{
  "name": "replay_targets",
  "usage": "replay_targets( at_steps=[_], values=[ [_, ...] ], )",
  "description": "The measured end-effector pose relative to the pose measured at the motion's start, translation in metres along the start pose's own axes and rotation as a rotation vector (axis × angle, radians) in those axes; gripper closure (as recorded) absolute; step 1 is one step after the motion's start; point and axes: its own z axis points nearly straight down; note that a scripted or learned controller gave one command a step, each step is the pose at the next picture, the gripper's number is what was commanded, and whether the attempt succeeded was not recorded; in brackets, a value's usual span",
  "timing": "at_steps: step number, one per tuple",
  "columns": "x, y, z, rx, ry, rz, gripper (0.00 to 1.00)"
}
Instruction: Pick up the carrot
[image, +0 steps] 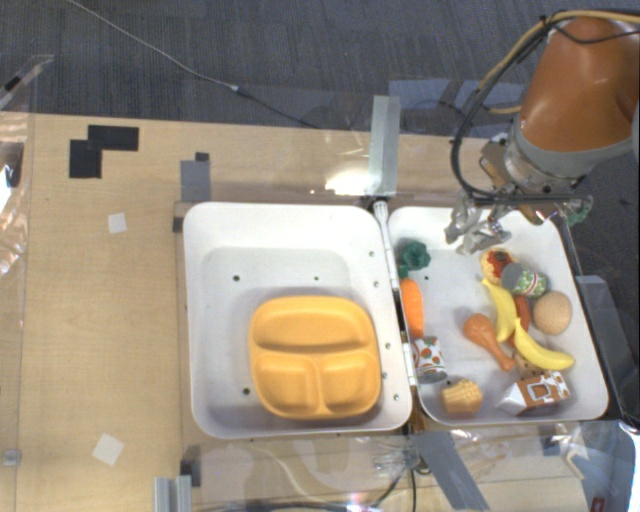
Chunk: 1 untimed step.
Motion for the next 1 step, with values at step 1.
replay_targets(
  at_steps=[1],
  values=[
    [0.0992,0.0402,0.0085,-0.003,0.006,-0.168,1.0]
  ],
)
